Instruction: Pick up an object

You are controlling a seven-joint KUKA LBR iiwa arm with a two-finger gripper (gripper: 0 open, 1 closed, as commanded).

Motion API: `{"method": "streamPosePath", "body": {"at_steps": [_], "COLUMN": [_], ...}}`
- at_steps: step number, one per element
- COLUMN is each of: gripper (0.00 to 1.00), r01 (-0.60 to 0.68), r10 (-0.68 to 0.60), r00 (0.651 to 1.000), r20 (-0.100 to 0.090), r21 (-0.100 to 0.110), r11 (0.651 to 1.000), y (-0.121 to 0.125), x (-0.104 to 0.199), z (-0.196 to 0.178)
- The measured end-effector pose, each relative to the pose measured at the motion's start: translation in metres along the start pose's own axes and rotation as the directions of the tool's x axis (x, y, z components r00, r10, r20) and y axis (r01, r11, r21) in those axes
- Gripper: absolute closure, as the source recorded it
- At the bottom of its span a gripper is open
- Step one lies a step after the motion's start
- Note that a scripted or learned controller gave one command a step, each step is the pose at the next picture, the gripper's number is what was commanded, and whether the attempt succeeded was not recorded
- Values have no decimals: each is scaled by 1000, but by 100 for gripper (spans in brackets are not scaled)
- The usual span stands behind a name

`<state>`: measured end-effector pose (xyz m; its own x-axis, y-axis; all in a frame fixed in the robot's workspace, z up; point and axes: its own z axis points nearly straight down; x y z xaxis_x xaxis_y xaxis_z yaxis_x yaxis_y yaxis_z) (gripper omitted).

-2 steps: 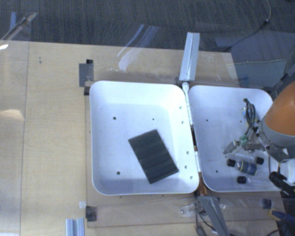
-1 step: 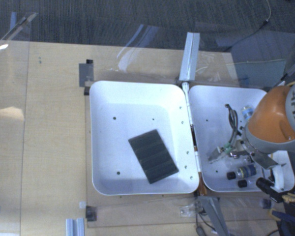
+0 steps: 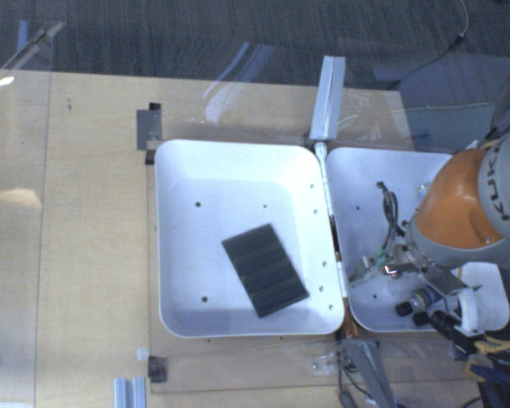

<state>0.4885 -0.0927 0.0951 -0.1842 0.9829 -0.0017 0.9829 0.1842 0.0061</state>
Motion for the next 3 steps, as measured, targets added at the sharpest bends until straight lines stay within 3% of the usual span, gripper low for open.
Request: {"method": "streamPosePath", "body": {"at_steps": [1, 2, 3], "gripper": [0, 0, 0], "r01": [4, 30, 79], "r10": [-4, -30, -79], "r00": [1000, 1000, 997], "r20": [6, 3, -1], "r21": [-8, -8, 1], "r11": [1000, 1000, 997], "y": [58, 69, 70], "x": [-94, -48, -17], "z": [6, 5, -60]}}
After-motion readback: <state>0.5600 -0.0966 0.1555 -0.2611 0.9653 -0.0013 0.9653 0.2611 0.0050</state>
